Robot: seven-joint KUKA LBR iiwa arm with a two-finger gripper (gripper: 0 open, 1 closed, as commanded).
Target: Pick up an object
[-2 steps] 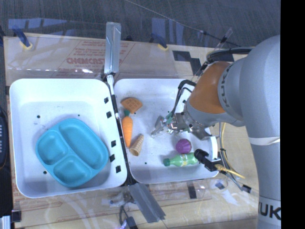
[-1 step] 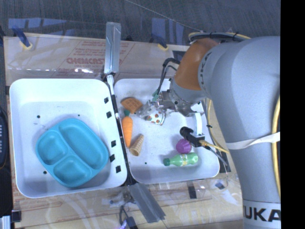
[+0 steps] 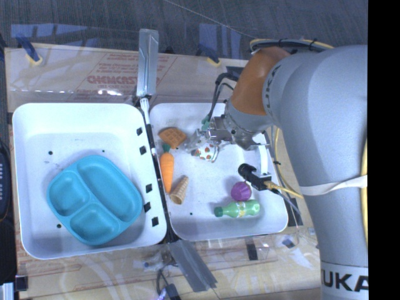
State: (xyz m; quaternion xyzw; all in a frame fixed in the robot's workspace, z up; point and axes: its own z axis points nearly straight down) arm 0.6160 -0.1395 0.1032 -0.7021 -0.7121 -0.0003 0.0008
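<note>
End effector (image 3: 208,141): upper middle of the right-hand bin (image 3: 187,227), low over the white floor, hung from the grey arm (image 3: 325,142) that enters from the right of the frame; finger state cannot be told, the metal parts being small and cluttered. Small spotted object (image 3: 204,153): directly beneath or touching the tip, likely the intended pick, though whether it is gripped is unclear. Waffle-like brown piece (image 3: 172,135): just left of the tip. Carrot (image 3: 167,170): lying along the bin's left wall, below the brown piece. Cone (image 3: 180,189): just right of the carrot's lower end. Purple round item (image 3: 240,191) and green bottle (image 3: 238,210): lower right of the same bin, touching or nearly so. Left-hand bin (image 3: 37,120): holds a blue divided tray (image 3: 94,199), probably the receiving side. Table (image 3: 81,70): carries both bins.
</note>
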